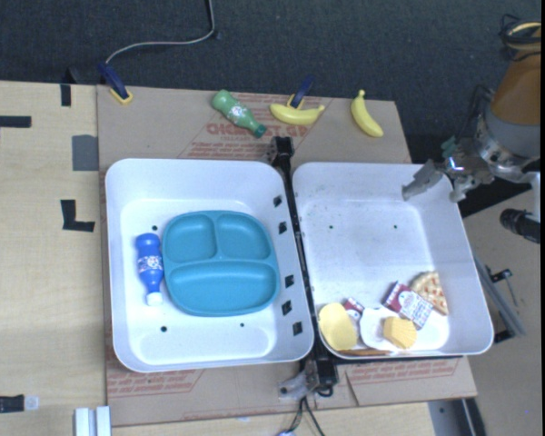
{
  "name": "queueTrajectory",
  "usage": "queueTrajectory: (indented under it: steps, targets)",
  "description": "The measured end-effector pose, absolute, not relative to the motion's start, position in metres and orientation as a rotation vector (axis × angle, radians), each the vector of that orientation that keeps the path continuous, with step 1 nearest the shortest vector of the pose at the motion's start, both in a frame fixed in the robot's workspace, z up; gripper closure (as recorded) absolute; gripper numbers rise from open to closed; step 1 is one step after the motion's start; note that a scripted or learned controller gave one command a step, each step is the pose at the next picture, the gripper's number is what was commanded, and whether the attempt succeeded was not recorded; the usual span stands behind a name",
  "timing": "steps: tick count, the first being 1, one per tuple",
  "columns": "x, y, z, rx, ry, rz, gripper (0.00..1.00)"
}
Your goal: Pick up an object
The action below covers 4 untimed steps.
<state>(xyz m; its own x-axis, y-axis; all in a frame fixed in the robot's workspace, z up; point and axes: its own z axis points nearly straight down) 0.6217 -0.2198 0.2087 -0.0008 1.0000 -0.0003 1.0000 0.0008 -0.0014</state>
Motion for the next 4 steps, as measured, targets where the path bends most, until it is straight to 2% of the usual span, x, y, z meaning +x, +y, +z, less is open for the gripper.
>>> queueTrajectory:
  steps: [1, 2, 3, 4]
  targets:
    - [0.576, -0.198, 0.114, -2.218, -2.220, 0.003, 0.00]
    - [0.609, -0.213, 0.129, -2.219, -2.224, 0.000, 0.00]
    - [0.549, -0.185, 0.142, -2.221, -2.221, 0.001, 0.00]
    - [0.506, -0.164, 0.143, -2.220, -2.220, 0.002, 0.00]
